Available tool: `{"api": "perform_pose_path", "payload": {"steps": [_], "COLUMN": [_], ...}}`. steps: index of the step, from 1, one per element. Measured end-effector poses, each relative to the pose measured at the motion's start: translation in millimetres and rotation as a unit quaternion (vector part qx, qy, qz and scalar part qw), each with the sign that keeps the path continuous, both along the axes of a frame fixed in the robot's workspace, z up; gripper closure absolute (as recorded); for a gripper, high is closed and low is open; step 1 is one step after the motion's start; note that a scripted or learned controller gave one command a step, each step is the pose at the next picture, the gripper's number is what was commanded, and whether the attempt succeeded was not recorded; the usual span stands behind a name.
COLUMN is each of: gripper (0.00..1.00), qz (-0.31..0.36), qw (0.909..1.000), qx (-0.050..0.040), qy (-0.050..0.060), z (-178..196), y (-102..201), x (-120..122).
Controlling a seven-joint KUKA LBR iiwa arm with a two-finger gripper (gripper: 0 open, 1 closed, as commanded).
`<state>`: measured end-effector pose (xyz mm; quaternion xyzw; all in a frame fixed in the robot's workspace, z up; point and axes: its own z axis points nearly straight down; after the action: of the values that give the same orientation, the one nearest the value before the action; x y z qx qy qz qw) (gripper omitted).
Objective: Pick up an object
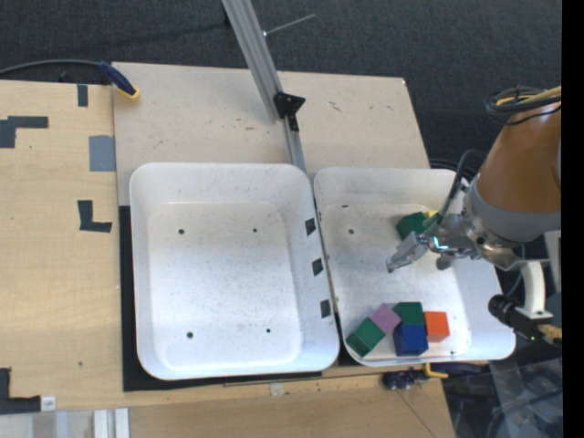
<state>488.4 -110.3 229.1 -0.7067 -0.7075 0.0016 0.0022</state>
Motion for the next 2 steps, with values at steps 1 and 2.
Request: {"api": "perform_pose_path", "payload": {"steps": [1,2], "gripper": [0.0,0.0], "qz": [0.0,0.0], "qw": [1.0,1.0], "qx": [-0.0002,0.0001], "qy": [-0.002,0.002], "z": [1,-62], "y": [0,1], "x": [1,1]}}
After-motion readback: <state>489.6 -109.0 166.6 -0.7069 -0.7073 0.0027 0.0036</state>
